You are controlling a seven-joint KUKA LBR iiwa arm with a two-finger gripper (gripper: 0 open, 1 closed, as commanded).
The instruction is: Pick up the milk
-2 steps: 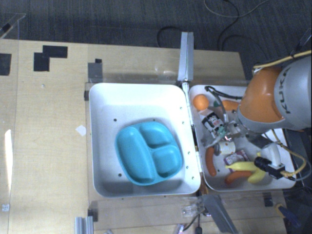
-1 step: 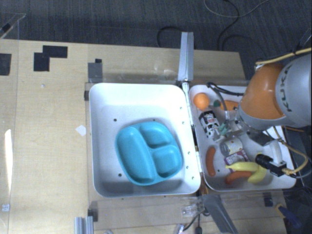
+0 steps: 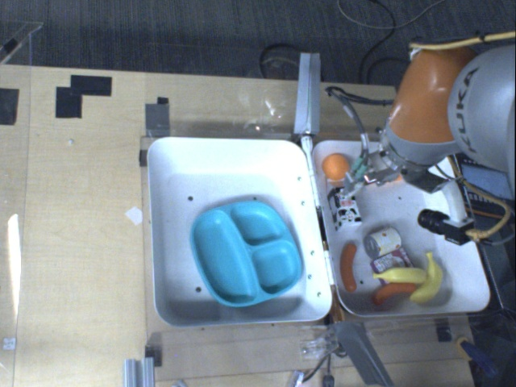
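While the gripper point(image 3: 352, 185), its opening impossible to judge, hovers over the milk point(image 3: 346, 209) carton, this light, crushable box wants a gentle hold across its flat sides.

"KUKA" lettering on the grey arm point(image 3: 484, 95).

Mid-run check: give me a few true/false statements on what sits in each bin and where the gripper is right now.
1. The blue plate lies in the left bin. True.
2. The banana is in the left bin. False: it lies in the right bin.
3. The gripper is over the right bin, near the orange. True.
4. The milk sits on the plate. False: it lies in the right bin, beside the banana.
5. A sausage lies near the right bin's left wall. True.
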